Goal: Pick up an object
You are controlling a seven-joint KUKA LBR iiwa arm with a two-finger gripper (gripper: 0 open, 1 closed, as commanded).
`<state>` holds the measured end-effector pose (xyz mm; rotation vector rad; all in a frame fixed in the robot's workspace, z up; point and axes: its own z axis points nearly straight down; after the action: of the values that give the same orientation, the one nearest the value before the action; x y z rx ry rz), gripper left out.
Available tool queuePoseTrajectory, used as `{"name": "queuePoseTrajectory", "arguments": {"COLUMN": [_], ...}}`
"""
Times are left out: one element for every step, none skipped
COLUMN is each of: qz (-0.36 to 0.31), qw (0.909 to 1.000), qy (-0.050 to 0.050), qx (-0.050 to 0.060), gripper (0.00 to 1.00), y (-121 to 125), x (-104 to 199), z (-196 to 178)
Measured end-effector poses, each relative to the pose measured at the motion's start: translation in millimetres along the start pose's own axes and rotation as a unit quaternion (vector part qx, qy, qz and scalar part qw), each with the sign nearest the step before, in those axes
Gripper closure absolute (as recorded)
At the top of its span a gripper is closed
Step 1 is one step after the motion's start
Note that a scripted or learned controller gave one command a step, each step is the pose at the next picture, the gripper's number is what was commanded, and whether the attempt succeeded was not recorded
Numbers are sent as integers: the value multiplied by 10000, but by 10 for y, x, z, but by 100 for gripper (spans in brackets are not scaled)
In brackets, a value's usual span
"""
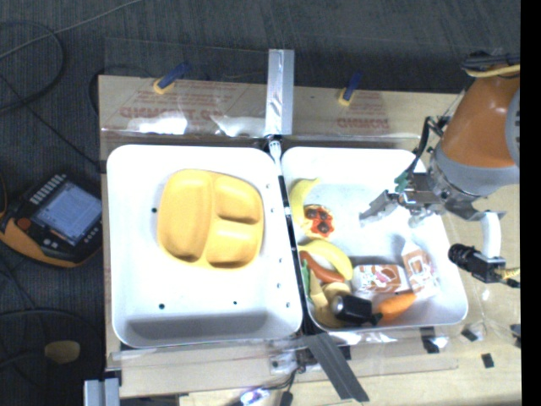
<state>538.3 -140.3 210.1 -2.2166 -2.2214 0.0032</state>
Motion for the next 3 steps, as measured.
{"name": "queuePoseTrajectory", "arguments": {"qz": [-377,147,143], "qw": [9993,9999,9999], "qy": [-19,-22,-22], "qx": [-72,-79,-58], "gripper": [0,0,100], "y": [159,884,879], "x": [236,377,380], "z": [1206,1209,1126]}}
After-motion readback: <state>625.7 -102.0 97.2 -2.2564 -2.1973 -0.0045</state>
